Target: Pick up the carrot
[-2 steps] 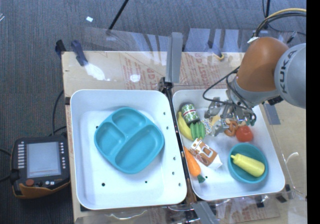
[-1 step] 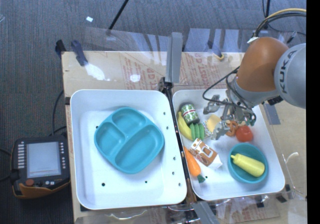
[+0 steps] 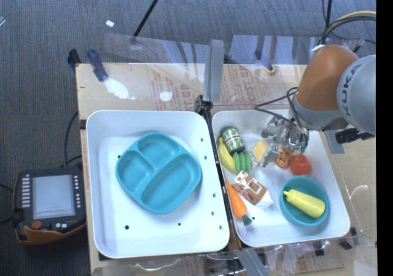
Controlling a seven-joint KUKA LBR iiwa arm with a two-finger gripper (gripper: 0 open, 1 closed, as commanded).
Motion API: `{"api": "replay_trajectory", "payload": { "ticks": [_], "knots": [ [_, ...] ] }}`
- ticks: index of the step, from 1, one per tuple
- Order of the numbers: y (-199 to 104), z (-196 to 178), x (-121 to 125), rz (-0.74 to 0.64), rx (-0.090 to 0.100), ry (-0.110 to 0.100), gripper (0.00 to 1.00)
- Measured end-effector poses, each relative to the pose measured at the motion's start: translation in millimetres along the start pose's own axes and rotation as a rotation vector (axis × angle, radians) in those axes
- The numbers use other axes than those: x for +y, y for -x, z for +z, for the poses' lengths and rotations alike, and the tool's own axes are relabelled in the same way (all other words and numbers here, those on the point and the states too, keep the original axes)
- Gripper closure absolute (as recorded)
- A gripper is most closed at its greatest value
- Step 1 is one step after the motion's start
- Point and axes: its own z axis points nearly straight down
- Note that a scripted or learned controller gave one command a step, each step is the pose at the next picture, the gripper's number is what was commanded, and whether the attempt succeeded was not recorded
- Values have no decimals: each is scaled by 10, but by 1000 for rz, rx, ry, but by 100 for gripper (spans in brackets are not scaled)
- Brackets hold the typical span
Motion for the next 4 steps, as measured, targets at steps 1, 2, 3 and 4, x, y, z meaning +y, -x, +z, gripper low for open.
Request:
{"api": "replay_trajectory", "payload": {
  "ticks": [1, 2, 3, 4],
  "knots": [
    [-377, 2, 616, 320, 4, -4, 0],
    [-942, -1025, 1066, 547, -1, 2, 0],
    [-2201, -986, 1022, 403, 8, -4, 0],
    [-2188, -982, 988, 853, 6, -7, 0]
  ]
}}
